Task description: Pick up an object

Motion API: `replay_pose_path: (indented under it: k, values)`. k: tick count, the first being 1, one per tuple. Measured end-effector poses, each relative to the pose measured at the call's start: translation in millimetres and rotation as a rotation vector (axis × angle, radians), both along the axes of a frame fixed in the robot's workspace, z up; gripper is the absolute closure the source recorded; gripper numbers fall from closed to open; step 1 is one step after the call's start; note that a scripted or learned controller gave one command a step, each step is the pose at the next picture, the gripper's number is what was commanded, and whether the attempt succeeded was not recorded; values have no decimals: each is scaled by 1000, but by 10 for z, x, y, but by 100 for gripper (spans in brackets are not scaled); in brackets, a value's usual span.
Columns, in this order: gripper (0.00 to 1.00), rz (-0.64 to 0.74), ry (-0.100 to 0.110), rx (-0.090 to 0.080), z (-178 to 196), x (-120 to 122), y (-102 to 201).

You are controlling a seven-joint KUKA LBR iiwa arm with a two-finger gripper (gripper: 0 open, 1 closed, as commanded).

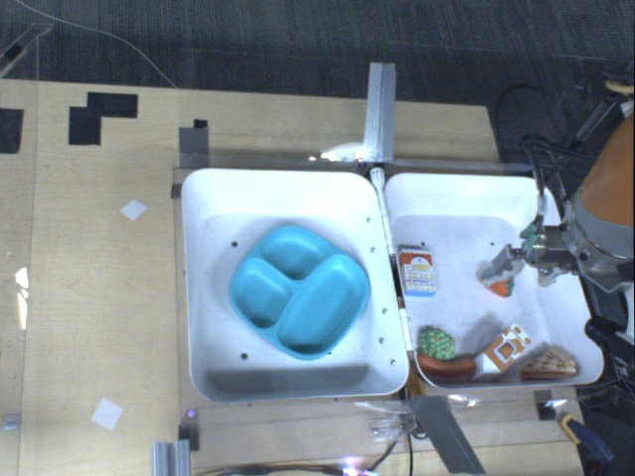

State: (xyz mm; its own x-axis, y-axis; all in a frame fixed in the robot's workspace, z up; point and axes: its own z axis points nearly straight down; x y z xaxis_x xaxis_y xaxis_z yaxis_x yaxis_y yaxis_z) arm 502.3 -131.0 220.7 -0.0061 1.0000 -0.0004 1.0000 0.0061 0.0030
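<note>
Gripper (504, 266) is shown low in the right bin (466, 198), fingers clenched on a small orange-red object (501, 287). A card (418, 272) is seen left of it, near the divider.

left bin (208, 266): white
right bin (456, 206): white
divided plate (300, 291): plain light blue
small carton (418, 273): red top, white and blue print below
round item (436, 343): green, bumpy
sausage-like piece (448, 367): reddish brown
small box (507, 349): orange — white shapes on it
wedge (551, 365): tan, brown-edged
item by gripper (501, 287): orange-red
bench (89, 315): pale wood — black squares
</note>
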Motion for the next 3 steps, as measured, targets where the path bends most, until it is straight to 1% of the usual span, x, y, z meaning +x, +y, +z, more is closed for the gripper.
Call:
replay_pose_path:
  k: [1, 2, 3]
  values:
    - [0, 228, 0, -1, -1225, 459, -265]
    - [100, 229, -5, -2, -1107, 481, -259]
    - [100, 130, -3, 0, 65, 836, 493]
